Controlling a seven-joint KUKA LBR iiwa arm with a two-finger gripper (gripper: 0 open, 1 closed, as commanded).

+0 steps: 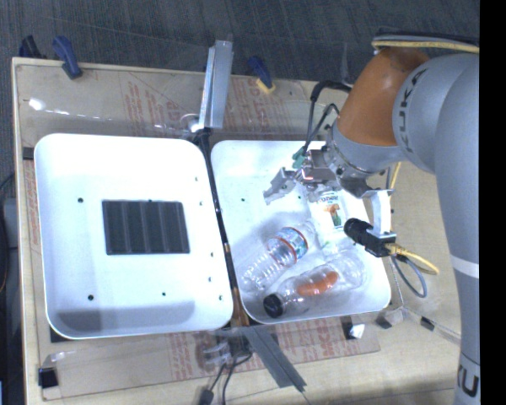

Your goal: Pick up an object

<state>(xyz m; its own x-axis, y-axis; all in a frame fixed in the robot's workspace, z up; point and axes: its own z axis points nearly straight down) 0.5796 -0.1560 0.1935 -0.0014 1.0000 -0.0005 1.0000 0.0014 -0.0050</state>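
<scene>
We see dark grey carpet point(152, 11) behind and left of the gripper, under a pale wooden bench point(110, 87) printed with red lettering; blue clamps point(66, 56) grip the bench's far edge, up-left of the gripper

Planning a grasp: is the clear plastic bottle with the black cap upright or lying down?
Lying down: the clear plastic bottle with the black cap rests on its side in the right white bin.

A single fixed camera hangs above the table point(110, 87) and looks down at a slant, far enough off to take in both white bins whole. The left bin point(59, 226) fills the picture's left half, the right bin point(244, 175) sits just beside it, and the arm point(422, 83) comes in from the right edge, over the right bin.
</scene>
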